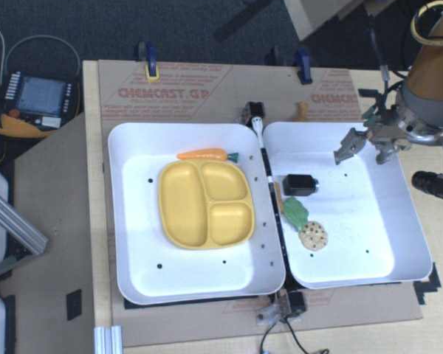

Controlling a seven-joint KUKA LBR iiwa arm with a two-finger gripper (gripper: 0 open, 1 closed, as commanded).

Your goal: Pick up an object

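Right shallow white bin [399,220], on the cardboard-topped bench [207,87]: three loose items, grouped near its left wall. Item one, a small black rectangular block [299,185], lying flat and apart from the others; it looks rigid, light, with straight parallel sides, and I judge it the easiest pick, taken across its short width from above. Item two, a green leaf-shaped piece [295,212], probably soft plastic or fabric toy food; thin, flat against the floor, likely to slip or fold, so a poor candidate unless pinched at a raised edge. Item three, a round tan speckled cookie-shaped disc [313,236], touching or just overlapping the green piece's lower end; seemingly stiff and light, but low-lying, so fingers would need to straddle its diameter and reach the floor. Left shallow white bin [133,257]: a yellow three-compartment plastic tray [205,203], broad, smooth, too wide to span except at the rim, and an orange toy carrot with a green tip [204,154] lying just beyond the tray's far edge, slender, rounded, likely to roll, best gripped mid-length across its axis. The hand [363,144] hangs above the right bin's far right portion, well apart from all three items, fingers spread with nothing between them.
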